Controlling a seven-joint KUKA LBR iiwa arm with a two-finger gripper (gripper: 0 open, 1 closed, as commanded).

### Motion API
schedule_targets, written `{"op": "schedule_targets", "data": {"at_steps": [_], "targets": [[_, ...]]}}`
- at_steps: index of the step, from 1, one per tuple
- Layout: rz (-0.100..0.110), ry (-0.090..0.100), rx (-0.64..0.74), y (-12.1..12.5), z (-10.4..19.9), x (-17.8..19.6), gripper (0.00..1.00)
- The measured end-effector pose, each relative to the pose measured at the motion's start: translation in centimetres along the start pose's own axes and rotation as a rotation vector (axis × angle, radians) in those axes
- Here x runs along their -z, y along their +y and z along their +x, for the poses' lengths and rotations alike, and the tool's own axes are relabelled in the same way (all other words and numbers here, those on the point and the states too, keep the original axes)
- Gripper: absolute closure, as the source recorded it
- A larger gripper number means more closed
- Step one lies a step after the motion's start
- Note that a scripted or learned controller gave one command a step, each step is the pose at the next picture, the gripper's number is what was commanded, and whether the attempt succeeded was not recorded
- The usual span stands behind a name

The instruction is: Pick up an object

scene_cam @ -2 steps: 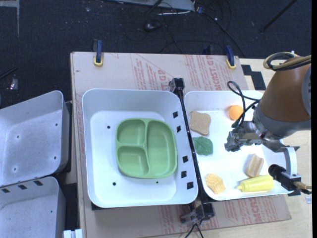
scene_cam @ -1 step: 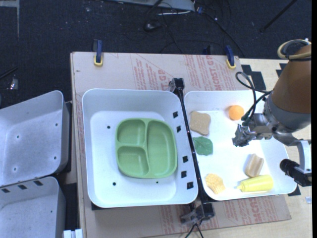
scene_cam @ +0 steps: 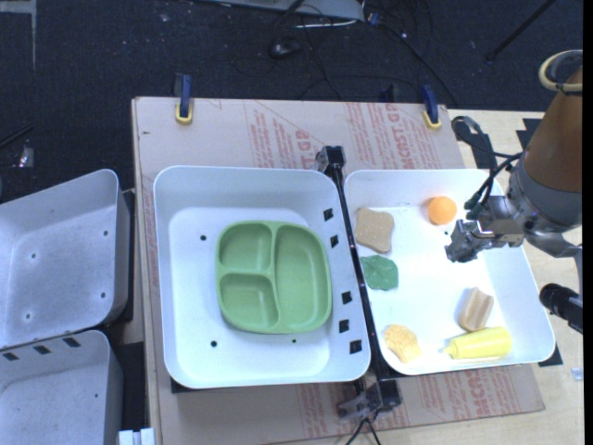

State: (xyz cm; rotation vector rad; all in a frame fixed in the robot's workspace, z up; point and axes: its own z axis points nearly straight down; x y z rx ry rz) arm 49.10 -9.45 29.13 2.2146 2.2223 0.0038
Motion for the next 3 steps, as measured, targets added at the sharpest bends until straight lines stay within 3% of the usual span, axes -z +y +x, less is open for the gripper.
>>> {"op": "schedule_targets", "data": {"at_steps": [3], "targets": [[0.003,0.001,0.002,5.5,15.1,-1.2,1.00]]}}
